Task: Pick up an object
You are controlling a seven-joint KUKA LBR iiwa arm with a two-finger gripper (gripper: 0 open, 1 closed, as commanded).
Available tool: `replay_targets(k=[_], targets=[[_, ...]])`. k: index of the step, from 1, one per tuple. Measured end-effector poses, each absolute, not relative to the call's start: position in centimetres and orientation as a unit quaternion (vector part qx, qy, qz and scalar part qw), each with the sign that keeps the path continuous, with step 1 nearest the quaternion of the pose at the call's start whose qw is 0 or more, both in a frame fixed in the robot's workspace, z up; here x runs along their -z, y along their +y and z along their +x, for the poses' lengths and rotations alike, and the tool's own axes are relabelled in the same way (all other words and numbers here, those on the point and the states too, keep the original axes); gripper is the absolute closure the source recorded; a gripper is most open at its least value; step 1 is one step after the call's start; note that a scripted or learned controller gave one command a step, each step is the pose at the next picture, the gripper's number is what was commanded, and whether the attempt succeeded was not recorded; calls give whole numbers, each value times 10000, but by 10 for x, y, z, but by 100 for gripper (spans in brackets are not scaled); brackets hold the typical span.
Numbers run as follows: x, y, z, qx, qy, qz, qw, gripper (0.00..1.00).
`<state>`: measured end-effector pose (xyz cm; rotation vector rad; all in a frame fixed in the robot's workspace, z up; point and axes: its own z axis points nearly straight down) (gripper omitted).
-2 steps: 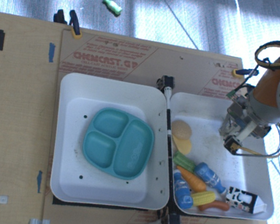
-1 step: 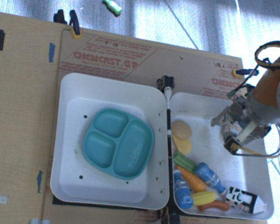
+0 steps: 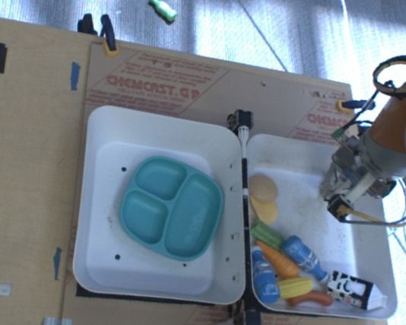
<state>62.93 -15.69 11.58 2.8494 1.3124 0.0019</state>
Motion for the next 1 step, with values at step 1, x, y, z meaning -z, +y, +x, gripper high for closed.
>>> replay_targets(k=[1], targets=[[-117,-188,648,113,4764,8786,-315,100]])
